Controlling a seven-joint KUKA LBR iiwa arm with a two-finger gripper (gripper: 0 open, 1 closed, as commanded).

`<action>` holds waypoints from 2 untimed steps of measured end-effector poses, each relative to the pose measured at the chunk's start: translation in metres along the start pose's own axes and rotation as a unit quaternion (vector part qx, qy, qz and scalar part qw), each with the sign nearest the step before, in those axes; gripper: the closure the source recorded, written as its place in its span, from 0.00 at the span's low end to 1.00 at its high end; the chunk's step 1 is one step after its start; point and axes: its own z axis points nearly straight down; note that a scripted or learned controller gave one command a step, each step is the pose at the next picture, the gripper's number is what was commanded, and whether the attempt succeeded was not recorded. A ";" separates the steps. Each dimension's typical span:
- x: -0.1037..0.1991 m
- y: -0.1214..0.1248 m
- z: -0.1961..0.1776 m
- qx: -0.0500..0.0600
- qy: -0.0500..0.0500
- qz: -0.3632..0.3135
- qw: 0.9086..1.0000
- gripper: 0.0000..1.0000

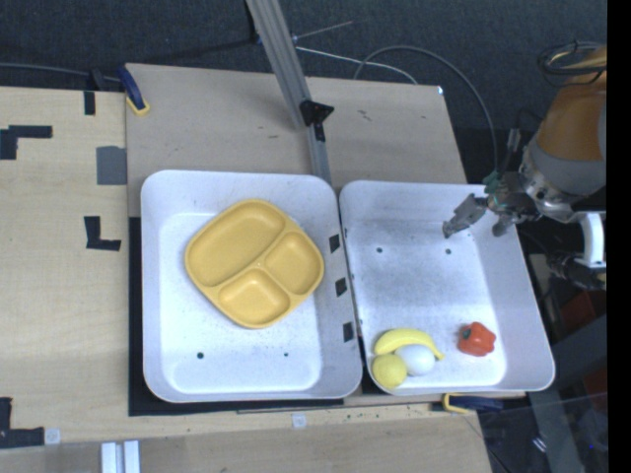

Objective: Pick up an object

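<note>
Right bin (394,225), near edge: yellow banana (406,340) touching a white egg-like ball (420,361) and a yellow lemon (388,371); red pepper (476,339) apart to their right. Left bin (158,264): yellow divided plate (254,262), roughly central. Farther back, gripper (476,216) sits over the right bin's far right side, nothing between its fingers; jaw opening can't be made out. Grey pole (286,57) beyond bins.

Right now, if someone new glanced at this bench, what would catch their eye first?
Probably the yellow divided plate, lying alone in the left bin. Next, the small cluster in the right bin's near corner: a banana, a lemon, a white egg and a red pepper. The gripper hovers over that bin's far right edge.
</note>
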 end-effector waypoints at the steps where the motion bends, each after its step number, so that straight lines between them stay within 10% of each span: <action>1: 0.000 0.000 0.000 0.000 0.000 0.000 1.000 0.00; 2: -0.003 -0.002 0.064 0.003 0.000 0.000 1.000 0.00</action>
